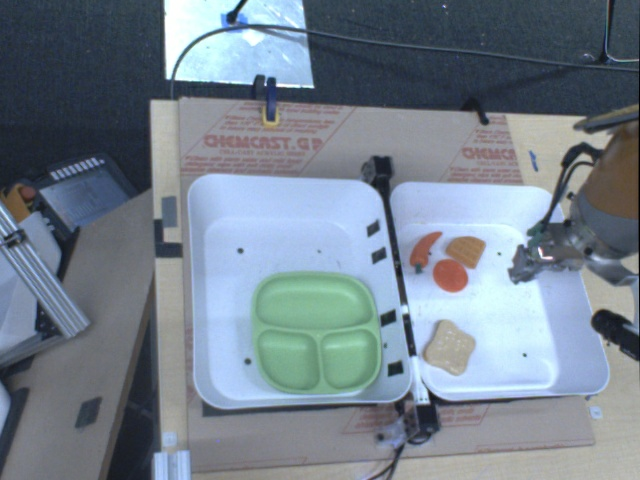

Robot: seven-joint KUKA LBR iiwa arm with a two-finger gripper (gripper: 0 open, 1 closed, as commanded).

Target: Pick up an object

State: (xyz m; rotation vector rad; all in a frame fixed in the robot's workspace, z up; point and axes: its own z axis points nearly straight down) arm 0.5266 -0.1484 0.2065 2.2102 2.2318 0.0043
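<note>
Red tomato slice [450,276], flat and round, lies beside a red pepper [425,248]; claw [527,265] state unclear.

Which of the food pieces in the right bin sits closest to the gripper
The tan cracker-like piece, highest of the four in the camera view. The gripper is just to its right; the red disc, red pepper and toast slice lie farther off.
</note>
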